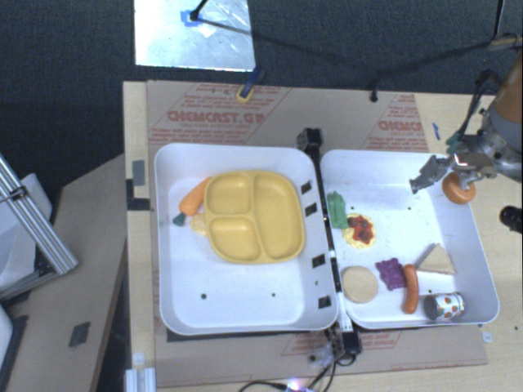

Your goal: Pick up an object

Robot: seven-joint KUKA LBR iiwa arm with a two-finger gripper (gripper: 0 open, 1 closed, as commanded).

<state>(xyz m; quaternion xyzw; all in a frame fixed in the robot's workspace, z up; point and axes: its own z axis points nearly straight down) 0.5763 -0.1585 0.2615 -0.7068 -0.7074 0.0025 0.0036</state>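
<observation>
My gripper (445, 176) hangs over the right bin's (384, 166) far right side, close to the rim. An orange rounded toy (459, 189) sits right beneath and beside it, at the bin's right wall; whether it is gripped cannot be made out. Lower in the same bin lie a green piece (336, 208), a red-and-yellow pizza-like piece (359, 230), a tan round cookie (359, 284), a purple piece (391, 273), an orange sausage (410, 288), a pale wedge (438, 260) and a small spotted can (448, 305).
The left bin (176, 276) holds a yellow sectioned plate (249, 216) with a toy carrot (193, 198) against its left edge. A black divider (320, 219) runs between the bins. A shiny square sheet (194, 21) lies beyond the bench.
</observation>
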